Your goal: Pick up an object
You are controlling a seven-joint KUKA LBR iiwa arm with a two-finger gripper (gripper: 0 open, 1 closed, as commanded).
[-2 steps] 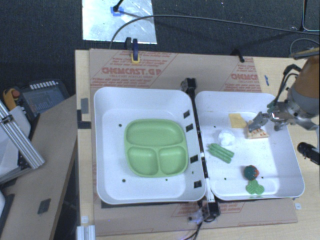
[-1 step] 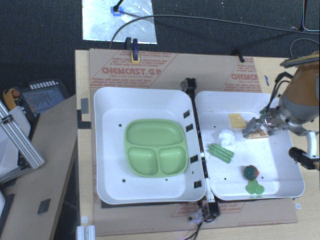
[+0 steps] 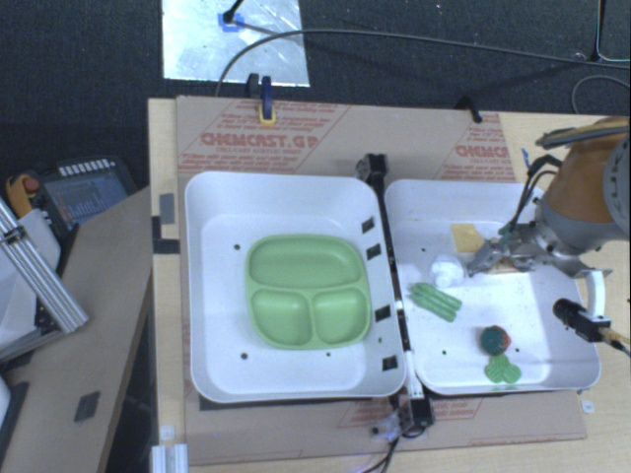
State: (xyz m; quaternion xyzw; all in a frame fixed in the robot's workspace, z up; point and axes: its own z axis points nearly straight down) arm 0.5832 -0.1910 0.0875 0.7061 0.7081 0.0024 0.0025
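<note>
Gripper (image 3: 483,261) low in rt bin (image 3: 567,368) — beside white lump (image 3: 446,273).

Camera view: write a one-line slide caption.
Gripper hovers in right bin near white object; green tray in left bin.

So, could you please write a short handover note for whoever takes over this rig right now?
Gripper: low over the right bin, near its middle; open or shut cannot be told, and nothing is seen held.
Things: white object just beside the gripper; green ridged piece below it; dark red-green ball and flat green piece toward the front; tan piece behind.
Left bin: green divided plate.
Done: no pick visible.
Left: grasp and lift one object.
</note>
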